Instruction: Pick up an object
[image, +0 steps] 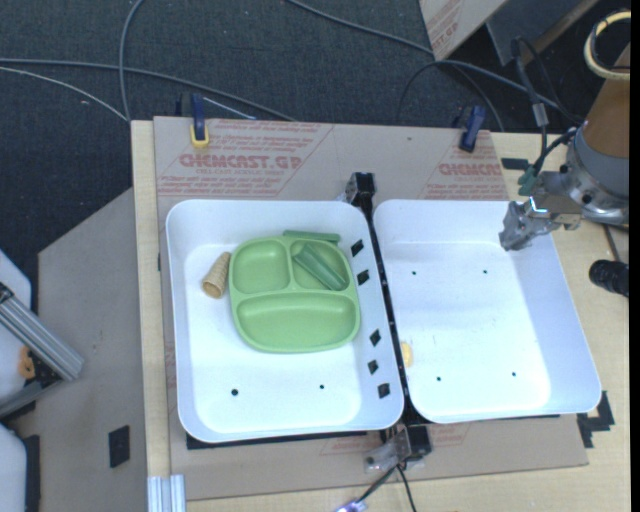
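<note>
Green divided plate (295, 295) beside a small cone (215, 274).
Behind the plate, bench board (250, 150) reads "CHEMCAST GP"; gripper (520, 228) grip cannot be told.

The two shallow white plastic bins (480, 330) look smooth with a faint sheen. The green divided plastic plate (295, 295) is matt, and the tan ridged cone (215, 274) beside it looks rough. Brown printed cardboard (250, 150) covers the desk.
</note>
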